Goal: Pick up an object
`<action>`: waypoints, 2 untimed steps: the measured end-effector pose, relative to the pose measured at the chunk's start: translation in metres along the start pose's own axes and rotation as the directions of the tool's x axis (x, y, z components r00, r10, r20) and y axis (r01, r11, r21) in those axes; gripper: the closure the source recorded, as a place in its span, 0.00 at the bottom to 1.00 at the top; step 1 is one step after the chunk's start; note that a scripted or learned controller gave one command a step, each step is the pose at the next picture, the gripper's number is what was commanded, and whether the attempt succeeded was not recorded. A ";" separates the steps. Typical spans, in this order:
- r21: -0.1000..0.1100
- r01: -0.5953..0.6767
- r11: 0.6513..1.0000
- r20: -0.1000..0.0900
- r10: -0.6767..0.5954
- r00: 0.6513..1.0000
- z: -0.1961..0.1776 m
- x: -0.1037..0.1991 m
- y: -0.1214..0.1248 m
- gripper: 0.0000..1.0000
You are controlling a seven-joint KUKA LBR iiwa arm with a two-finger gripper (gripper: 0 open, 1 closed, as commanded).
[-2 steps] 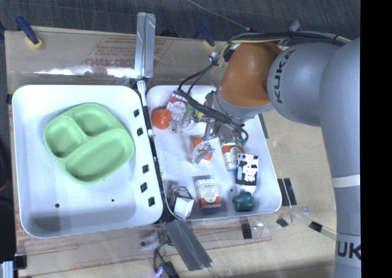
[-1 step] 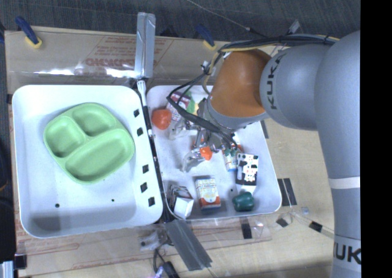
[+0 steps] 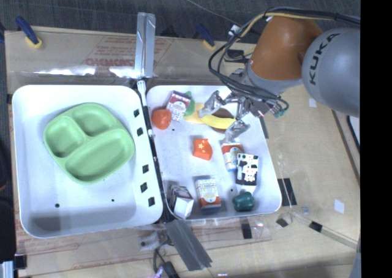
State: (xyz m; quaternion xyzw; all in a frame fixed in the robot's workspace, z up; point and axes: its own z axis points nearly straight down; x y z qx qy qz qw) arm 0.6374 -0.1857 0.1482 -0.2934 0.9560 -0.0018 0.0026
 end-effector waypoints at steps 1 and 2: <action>0.001 0.160 0.987 0.004 -0.160 0.987 0.049 0.021 -0.012 0.00; -0.008 0.258 0.966 0.001 -0.258 0.966 0.056 -0.004 0.086 0.00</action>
